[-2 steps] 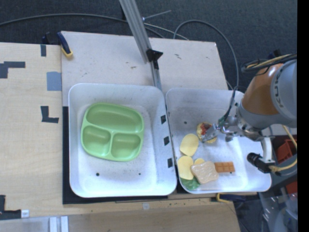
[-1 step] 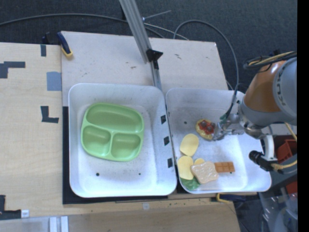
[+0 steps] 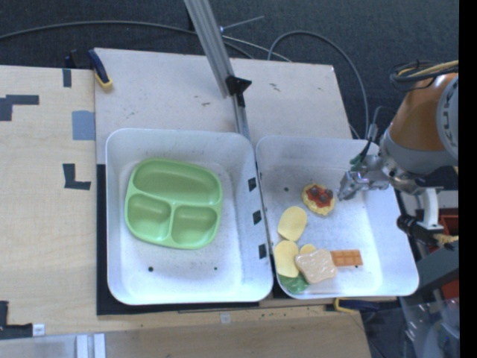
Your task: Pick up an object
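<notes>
The gripper [image 3: 349, 187] hovers low over the right bin [image 3: 387, 274], its opening too small to make out and nothing visibly held. The nearest object, a round tart [image 3: 319, 198], lies just to its left, roughly circular, so no long axis matters for the approach.

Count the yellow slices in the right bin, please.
2. One yellow slice lies near the right bin's middle, below the small tart; the other lies just below it, touching the toast. More may be hidden.
</notes>
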You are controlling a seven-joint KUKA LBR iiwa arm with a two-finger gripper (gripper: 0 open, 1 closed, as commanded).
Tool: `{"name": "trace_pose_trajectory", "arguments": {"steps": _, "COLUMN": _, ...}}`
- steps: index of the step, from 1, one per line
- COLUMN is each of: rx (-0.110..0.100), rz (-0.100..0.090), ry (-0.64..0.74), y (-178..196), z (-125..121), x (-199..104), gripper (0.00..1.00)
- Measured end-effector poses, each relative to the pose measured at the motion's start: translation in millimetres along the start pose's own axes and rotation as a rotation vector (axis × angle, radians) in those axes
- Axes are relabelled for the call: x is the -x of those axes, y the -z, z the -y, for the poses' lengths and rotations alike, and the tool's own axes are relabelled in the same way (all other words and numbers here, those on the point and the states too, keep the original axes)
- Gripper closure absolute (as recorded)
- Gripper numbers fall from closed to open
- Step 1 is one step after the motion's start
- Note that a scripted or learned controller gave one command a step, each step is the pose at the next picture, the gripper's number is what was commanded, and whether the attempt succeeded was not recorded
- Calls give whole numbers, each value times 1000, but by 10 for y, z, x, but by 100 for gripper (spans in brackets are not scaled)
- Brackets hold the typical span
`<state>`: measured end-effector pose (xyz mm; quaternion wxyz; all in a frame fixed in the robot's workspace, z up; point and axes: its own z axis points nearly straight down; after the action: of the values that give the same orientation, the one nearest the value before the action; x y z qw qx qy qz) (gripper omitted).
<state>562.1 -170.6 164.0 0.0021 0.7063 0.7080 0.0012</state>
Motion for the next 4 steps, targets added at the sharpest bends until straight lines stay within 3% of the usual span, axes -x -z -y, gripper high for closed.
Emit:
{"name": "trace_pose_trajectory", "arguments": {"steps": 2, "rx": 0, "rz": 0, "ry": 0, "y": 1002, "z": -87, "x": -72, "gripper": 100}}
{"name": "trace_pose_trajectory", "arguments": {"steps": 4, "rx": -6, "rz": -3, "ry": 5, "y": 799, "z": -71, "x": -1164, "gripper": 100}}
